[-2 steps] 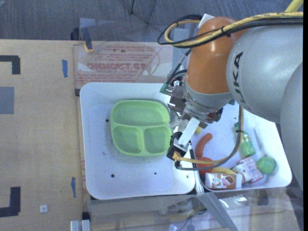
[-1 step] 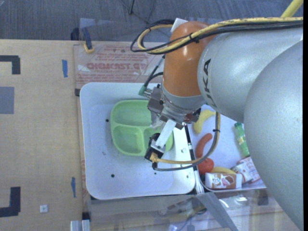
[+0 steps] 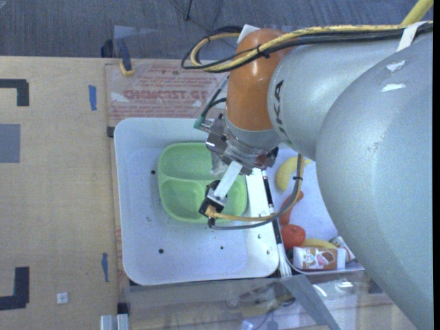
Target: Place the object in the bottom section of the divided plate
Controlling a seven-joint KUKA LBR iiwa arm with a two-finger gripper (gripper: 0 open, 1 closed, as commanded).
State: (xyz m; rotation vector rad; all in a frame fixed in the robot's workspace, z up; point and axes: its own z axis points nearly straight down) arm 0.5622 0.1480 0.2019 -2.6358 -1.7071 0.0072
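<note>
A light green divided plate [image 3: 180,184] lies in the left white bin [image 3: 137,239], towards its middle. A ridge runs across the plate and splits it into sections. My gripper [image 3: 223,158] hangs over the plate's right side, below the orange band of the wrist [image 3: 251,81]. The wrist and arm hide most of the gripper and the plate's right rim. The visible sections of the plate hold nothing.
The right bin [image 3: 313,208] holds a yellow banana [image 3: 286,174], a red tomato-like fruit [image 3: 293,236], another yellow piece [image 3: 320,243] and a small red-and-white carton [image 3: 320,258]. The big grey arm [image 3: 371,136] covers most of that bin. A wooden bench [image 3: 55,198] lies to the left.
</note>
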